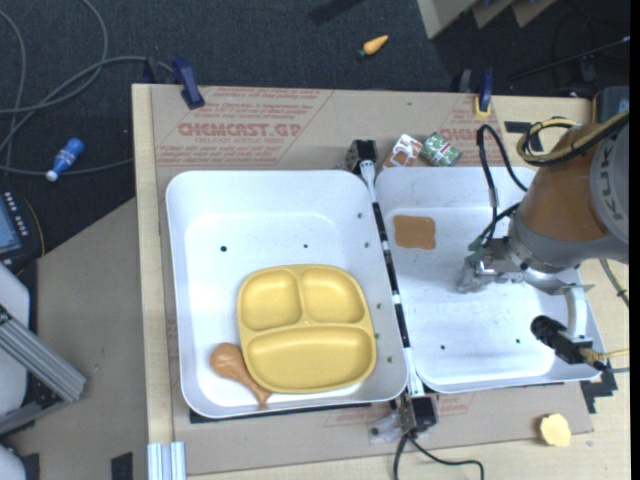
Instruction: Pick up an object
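A yellow divided plate [303, 326] lies in the left bin [200, 218], with a brown toy drumstick [236, 365] tucked against its front-left edge. In the right bin [470, 348] a flat brown square [414, 232] rests near the back left. My gripper [477, 271] is down low over the middle of the right bin, a short way right of and in front of the brown square. Nothing shows in its grasp.
Two small packaged items [424, 150] sit on the bench behind the right bin. A yellow chunk [553, 429] lies on the bench at the front right corner. Blue clamps [187, 81] hold the board at the back edge.
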Controlling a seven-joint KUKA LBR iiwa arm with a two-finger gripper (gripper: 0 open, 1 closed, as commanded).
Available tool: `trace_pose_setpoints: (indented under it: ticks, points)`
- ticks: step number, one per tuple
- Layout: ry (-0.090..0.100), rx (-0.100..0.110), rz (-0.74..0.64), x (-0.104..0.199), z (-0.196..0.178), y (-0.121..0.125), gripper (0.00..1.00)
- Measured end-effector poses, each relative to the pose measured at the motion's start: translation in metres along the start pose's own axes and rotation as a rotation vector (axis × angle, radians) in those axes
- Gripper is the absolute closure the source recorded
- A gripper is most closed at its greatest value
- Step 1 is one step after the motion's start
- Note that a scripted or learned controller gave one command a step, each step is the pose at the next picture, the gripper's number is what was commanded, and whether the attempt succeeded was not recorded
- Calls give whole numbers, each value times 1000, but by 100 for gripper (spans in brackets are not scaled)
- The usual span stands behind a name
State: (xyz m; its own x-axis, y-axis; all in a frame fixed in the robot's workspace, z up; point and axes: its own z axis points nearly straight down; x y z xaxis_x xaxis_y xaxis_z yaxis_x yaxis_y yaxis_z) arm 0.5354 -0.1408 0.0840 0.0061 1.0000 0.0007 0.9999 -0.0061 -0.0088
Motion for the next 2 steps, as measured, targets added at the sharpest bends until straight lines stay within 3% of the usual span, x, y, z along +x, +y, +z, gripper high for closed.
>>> trace_pose_setpoints:
  ticks: [1,2]
  points:
    - [0,-17,-12,60,-106,-21,100]
    - [-1,-9,-6,57,-100,-21,0]
